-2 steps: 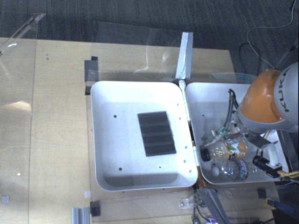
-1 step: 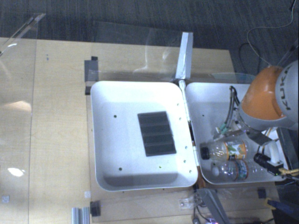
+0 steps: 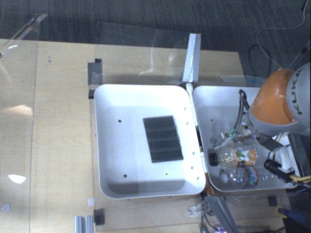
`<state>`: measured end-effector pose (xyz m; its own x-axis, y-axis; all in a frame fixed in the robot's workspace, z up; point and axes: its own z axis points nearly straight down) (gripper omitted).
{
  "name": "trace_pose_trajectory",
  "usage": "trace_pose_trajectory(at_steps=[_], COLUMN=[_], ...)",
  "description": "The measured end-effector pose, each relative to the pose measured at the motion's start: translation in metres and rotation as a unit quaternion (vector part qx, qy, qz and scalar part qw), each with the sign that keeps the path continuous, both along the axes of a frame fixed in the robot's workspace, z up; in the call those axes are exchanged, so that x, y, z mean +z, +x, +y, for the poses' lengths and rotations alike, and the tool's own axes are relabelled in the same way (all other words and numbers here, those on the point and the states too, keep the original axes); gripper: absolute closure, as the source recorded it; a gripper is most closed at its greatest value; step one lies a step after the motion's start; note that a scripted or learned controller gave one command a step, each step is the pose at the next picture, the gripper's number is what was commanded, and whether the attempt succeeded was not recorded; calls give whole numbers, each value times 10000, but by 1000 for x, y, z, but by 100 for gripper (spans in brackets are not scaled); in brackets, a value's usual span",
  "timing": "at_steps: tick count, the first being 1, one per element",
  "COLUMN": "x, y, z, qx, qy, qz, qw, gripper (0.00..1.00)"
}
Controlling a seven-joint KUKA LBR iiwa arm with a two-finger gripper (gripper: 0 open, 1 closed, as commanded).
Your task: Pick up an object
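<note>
Two white bins are seen side by side on the pale wooden bench [image 3: 53, 130]. In the left bin [image 3: 107, 130] a dark ribbed slab [image 3: 163, 139] lies flat near the middle, shifted slightly toward 4 o'clock and turned a little off the bin's sides, well apart from every wall.

The arm [image 3: 272, 106], with its orange band uppermost, is reached in from 3 o'clock over the right bin [image 3: 214, 110]. The gripper [image 3: 237, 134] is lowered into that bin's middle, mostly covered by the wrist. Whether it is spread or pressed together cannot be told, and nothing can be made out as pinched in it.

Just beside the gripper, at its 6 o'clock, a clear bottle [image 3: 235, 157] with an orange and yellow label lies on its side, its black cap [image 3: 213, 157] pointed toward 9 o'clock. Whether the bottle is touched by the gripper cannot be told. A second clear bottle [image 3: 243, 177], with a blue label, lies close to the first at its 6 o'clock, against the bin's 6 o'clock wall.

A grey upright post [image 3: 192, 57] is fixed between the two bins at their 12 o'clock edge.
</note>
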<state>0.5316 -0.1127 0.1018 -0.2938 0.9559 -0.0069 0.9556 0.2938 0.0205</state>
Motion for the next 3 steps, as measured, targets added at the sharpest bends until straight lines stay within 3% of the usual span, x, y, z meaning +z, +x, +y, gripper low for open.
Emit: trace_pose_trajectory(at_steps=[1,2,3], x=[-12,0,0], y=[19,21,21], z=[13,14,14], qx=[544,545,546], qy=[-13,-8,-8], qz=[43,1,3], qw=[9985,9985,9985], gripper=[0,100,0])
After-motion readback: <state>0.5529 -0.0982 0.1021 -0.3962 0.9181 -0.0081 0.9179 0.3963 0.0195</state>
